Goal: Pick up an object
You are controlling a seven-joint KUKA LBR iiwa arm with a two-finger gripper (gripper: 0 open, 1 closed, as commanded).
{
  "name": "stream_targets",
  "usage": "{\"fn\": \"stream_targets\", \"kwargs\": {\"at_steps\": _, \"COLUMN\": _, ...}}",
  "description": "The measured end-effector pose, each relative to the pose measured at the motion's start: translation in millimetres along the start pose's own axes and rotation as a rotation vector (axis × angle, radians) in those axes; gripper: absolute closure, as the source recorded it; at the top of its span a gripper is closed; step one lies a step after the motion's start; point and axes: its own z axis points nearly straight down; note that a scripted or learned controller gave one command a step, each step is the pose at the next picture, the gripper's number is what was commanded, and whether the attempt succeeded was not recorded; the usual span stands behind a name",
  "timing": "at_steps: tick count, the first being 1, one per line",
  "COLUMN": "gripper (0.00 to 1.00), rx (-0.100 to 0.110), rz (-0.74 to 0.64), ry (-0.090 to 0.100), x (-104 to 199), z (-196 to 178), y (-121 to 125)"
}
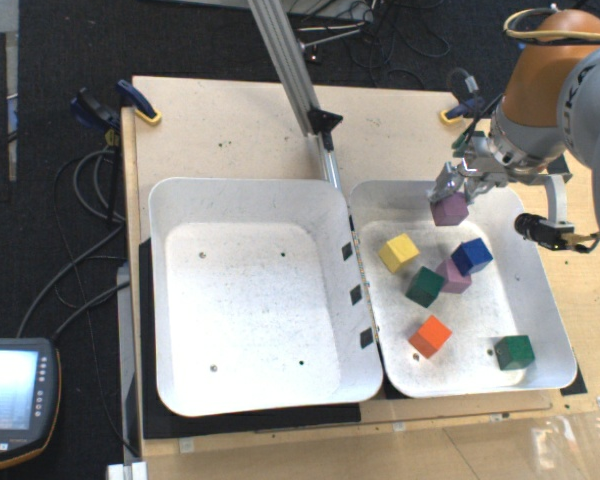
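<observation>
My gripper hangs over the back of the right bin, shut on a purple block that is lifted clear of the bin floor. Below it on the bin floor lie a yellow block, a blue block, a second purple block, a dark green block, an orange block and a green block. The arm's orange band shows at the upper right.
The left bin sits beside the right one, their rims meeting near the middle. A slanted metal rod crosses from the top to the bins' back junction. Clamps hold the bench's back corners. A tablet lies at lower left.
</observation>
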Motion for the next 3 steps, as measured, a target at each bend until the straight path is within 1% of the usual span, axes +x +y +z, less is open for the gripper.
{"fn": "stream_targets", "kwargs": {"at_steps": 1, "gripper": 1.00, "rx": -0.002, "rz": -0.002, "ry": 0.000, "x": -2, "z": -64, "y": 5}}
{"fn": "stream_targets", "kwargs": {"at_steps": 2, "gripper": 1.00, "rx": 0.000, "rz": -0.002, "ry": 0.000, "x": -2, "z": -113, "y": 6}}
{"fn": "stream_targets", "kwargs": {"at_steps": 3, "gripper": 1.00, "rx": 0.009, "rz": -0.007, "ry": 0.004, "x": 46, "z": -112, "y": 3}}
